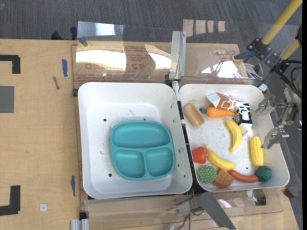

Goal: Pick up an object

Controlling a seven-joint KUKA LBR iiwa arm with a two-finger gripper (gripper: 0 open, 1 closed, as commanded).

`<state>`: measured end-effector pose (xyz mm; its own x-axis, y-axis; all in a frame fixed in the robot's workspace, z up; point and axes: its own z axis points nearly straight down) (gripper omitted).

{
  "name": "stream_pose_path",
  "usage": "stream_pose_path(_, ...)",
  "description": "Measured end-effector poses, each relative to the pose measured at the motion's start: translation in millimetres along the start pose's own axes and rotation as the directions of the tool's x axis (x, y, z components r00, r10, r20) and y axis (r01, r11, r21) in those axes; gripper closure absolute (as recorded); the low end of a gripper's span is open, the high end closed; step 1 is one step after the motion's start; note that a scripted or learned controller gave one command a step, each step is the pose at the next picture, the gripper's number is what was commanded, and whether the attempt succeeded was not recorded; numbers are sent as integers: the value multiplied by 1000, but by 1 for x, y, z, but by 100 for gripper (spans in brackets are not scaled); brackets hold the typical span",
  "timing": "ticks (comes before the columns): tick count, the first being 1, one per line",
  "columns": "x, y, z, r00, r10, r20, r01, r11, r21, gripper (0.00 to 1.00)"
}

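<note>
Gripper: the gripper (274, 128) sits at the right edge of the frame, over the right rim of the right bin (283, 169); whether it is wide or narrow I cannot tell, and nothing shows held in it.
Right bin contents: toy food, loosely scattered. A corn cob (256, 151) lies nearest the gripper, upright in the frame and just left of it.
Bananas: one banana (234, 134) lies mid-bin; a second banana (220, 160) lies lower, touching a red pepper (199, 154).
Upper group: a carrot (220, 112) lies beside a bread roll (194, 115), under some printed packets (230, 104).
Lower edge: a sausage (242, 177), broccoli (264, 173), a waffle (223, 178) and a green berry (207, 174) crowd together.
Left bin: the left bin (91, 104) holds a teal divided plate (142, 148).
Best approach, as a judgement: the corn cob looks the easiest pick, being close and fairly clear of its neighbours. Come straight down over its middle, closing across its narrow width, and stay off the bin wall.
</note>
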<state>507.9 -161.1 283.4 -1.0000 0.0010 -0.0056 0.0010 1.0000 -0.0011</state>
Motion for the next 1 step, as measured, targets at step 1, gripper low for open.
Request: stream_pose_path(1,22,-14,179,999,-36,14,36,999,5,0)
